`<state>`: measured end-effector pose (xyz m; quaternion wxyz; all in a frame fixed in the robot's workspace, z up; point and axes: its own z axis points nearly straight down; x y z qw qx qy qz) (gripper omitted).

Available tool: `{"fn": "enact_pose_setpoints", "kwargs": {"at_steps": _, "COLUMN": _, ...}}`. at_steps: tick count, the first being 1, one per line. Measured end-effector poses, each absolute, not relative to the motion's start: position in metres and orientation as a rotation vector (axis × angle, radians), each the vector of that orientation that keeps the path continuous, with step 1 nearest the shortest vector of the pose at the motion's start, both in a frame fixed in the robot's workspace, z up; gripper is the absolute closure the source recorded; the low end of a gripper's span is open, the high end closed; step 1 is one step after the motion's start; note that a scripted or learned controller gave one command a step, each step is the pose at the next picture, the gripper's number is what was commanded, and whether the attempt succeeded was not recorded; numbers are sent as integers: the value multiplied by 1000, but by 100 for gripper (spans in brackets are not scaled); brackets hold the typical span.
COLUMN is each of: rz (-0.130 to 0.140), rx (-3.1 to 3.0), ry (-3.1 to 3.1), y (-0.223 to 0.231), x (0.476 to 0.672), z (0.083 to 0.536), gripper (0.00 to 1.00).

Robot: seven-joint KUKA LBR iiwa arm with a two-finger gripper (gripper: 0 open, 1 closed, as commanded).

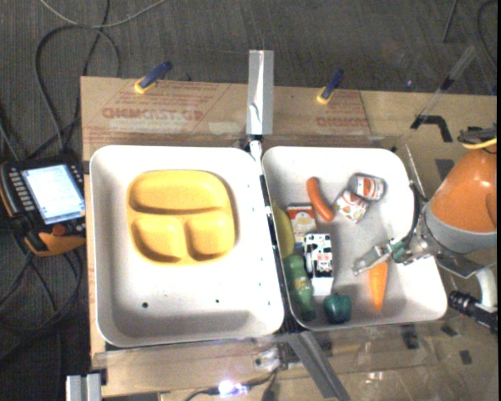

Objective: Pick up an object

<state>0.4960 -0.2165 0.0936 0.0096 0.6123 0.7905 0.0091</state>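
Tray [184, 215] in left bin [108, 307]; carrot [377, 285], sausage [320, 199], perhaps can [367, 187] in right bin [409, 307].

A grey robot arm with an orange band [468, 192] reaches in from the right side of the view. Its wrist angles down and leftward, ending in a slim two-finger gripper [369, 265] held low, with its metal tip pointing toward the left.

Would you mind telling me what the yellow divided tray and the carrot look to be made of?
The yellow divided tray looks like moulded plastic with a smooth, faintly glossy finish: uniform colour, rounded compartment edges. The carrot is probably a plastic toy, evenly orange and smooth, though the view is too coarse to be sure.
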Motion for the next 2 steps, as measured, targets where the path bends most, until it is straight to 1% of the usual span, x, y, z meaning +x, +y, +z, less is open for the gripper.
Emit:
{"fn": "enact_pose_setpoints", "kwargs": {"at_steps": 1, "rz": 18, "rx": 1916, "ry": 2471, "y": -219, "x": 495, "z": 99, "gripper": 100}}
{"fn": "enact_pose_setpoints", "kwargs": {"at_steps": 2, "rz": -4, "rx": 1938, "ry": 2475, "y": -169, "x": 542, "z": 205, "gripper": 100}}
